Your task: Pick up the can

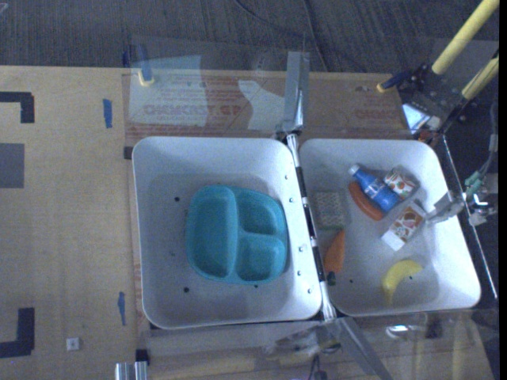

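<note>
Gripper (459, 205) at the right bin's (455, 287) right rim, low over the wall; open or closed, cannot tell. Just left of it, two small cartons (404, 222) and a blue bottle-like container (374, 188) lying on an orange piece. Cannot tell which of these is the can. Nearer: banana (400, 276), carrot (336, 250). Left bin (158, 165) bears a teal divided plate (236, 233).

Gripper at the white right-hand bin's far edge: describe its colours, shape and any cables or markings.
The gripper appears as a small, pale grey, metallic-looking piece with angular edges. Thin pale green cables loop just behind it. No markings can be made out, because the picture is too blurred there.
</note>
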Action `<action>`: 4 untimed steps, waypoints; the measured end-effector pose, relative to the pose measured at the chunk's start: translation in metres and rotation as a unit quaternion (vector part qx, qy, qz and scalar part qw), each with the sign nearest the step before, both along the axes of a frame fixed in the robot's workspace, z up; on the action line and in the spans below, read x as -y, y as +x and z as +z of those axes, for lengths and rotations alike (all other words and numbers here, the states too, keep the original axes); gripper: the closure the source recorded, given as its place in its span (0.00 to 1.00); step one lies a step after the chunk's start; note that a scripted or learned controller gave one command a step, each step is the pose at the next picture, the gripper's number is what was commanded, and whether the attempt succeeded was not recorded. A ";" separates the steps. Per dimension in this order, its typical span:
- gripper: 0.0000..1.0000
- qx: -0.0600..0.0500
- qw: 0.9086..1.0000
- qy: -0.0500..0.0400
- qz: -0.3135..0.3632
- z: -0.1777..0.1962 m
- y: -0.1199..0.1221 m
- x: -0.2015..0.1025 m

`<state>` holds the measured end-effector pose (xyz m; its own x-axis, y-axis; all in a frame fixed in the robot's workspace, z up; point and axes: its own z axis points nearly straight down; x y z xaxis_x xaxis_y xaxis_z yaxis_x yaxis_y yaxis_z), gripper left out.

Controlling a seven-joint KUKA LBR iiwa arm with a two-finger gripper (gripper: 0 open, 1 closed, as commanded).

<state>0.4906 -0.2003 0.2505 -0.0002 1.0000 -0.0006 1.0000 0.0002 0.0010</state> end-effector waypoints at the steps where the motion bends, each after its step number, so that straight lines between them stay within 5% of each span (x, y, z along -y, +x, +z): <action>1: 0.00 0.001 1.000 0.000 0.003 -0.058 0.067 -0.012; 2: 0.00 0.000 1.000 -0.001 0.023 -0.111 0.132 0.023; 3: 0.00 0.000 1.000 0.005 -0.009 -0.155 0.149 0.017; 4: 1.00 0.001 1.000 0.001 -0.009 -0.145 0.148 0.020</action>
<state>0.6388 -0.2207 0.1060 0.0174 0.9998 0.0006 0.9998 -0.0174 0.0027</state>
